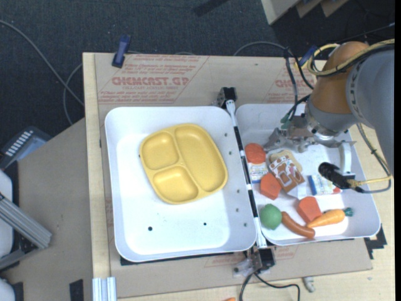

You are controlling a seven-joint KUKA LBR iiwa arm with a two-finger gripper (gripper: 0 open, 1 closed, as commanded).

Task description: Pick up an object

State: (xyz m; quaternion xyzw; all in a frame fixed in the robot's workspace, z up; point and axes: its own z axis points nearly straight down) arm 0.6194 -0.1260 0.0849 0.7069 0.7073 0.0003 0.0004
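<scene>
Tabletop (156, 74): we see two white bins side by side.
Right bin (369, 215): toy foods cluster mid-bin.
End effector (299, 137): near far edge; grip state unclear.
Snack packet (285, 169): just nearward of it.

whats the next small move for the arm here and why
Probably a short drop straight down onto the patterned packet. The gripper hangs over the right bin, just above the toy food, and nothing is seen held in it. The packet lies closest beneath, with the orange piece and carrot farther off.
</scene>
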